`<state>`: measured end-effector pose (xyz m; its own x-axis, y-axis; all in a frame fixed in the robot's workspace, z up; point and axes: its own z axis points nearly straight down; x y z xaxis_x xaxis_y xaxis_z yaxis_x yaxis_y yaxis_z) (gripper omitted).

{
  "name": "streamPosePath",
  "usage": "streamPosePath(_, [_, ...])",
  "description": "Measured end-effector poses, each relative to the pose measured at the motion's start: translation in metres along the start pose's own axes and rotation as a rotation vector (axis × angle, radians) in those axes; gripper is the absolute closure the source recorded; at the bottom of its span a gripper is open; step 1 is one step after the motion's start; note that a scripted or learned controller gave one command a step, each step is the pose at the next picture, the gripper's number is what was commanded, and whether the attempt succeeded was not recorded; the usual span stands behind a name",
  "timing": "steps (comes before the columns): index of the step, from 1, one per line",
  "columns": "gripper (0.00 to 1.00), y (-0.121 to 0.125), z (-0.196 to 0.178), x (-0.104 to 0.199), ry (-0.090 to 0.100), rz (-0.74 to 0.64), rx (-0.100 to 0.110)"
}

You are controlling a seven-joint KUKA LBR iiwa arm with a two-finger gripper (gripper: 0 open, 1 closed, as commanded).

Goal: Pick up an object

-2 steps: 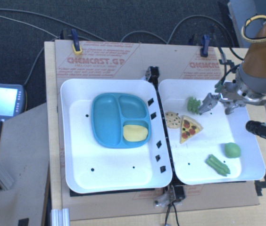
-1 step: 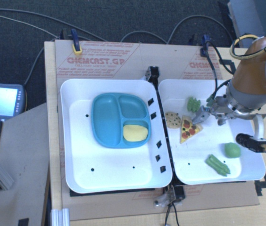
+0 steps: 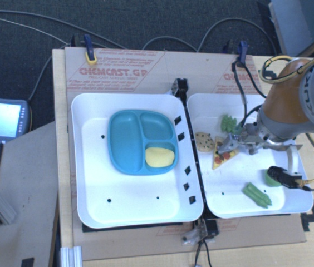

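The gripper [image 3: 227,145] sits low in the right bin [image 3: 212,200], directly over the pizza slice [image 3: 222,158]; whether it is released or clenched cannot be told. Just left of it lies a round cookie [image 3: 204,142], and a green leafy piece [image 3: 229,123] lies just above. A green pod [image 3: 256,194] rests near the front wall. The left bin [image 3: 90,199] holds a blue divided plate [image 3: 140,141] (a yellow item [image 3: 160,157] occupies its lower right compartment).

Pizza slice [image 3: 224,158] lying flat in right bin, near cookie [image 3: 204,142], green pieces [image 3: 256,195] lower right
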<state>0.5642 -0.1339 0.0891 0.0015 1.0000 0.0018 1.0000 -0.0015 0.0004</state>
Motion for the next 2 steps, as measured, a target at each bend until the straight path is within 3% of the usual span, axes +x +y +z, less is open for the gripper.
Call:
streamPosePath(1, [1.0, 0.002, -0.015, 0.0, 0.0, -0.001, -0.005])
streamPosePath(2, [1.0, -0.004, -0.072, 0.007, -0.002, -0.003, -0.005])
